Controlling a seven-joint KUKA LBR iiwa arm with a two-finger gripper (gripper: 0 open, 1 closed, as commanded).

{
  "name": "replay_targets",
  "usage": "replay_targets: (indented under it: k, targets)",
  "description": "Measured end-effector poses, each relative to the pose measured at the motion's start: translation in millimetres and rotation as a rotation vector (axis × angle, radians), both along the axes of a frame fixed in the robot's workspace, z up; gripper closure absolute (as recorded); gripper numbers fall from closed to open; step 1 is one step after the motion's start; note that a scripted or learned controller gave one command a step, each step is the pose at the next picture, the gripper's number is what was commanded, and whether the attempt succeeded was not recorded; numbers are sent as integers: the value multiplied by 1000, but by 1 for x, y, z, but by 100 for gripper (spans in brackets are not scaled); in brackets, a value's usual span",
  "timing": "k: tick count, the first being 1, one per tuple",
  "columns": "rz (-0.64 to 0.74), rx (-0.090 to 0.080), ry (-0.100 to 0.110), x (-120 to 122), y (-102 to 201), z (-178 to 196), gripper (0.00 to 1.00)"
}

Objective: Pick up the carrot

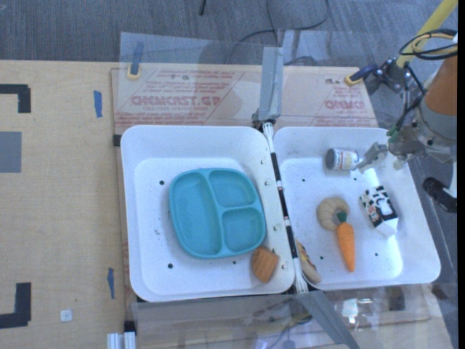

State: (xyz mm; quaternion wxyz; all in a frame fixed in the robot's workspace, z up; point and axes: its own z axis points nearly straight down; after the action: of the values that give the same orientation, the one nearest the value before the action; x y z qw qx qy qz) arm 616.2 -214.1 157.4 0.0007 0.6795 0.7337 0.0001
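Two white bins [138, 195] are seen; the carrot [346, 245] lies untouched, well apart from the gripper [378, 153], spread and unladen.

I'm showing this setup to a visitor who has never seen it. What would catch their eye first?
Probably the teal divided plate in the middle of the left bin, the largest splash of colour. Next, the orange carrot in the right bin, just below a tan bagel-like piece and left of a black-and-white carton. The gripper sits near the right bin's upper right, beside a small can.
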Motion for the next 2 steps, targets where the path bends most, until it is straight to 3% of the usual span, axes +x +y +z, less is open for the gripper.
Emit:
replay_targets:
  k: [1,2]
  targets:
    - [212,-1,-7,-47,47,-50,0]
    - [383,-3,-10,-103,66,-69,0]
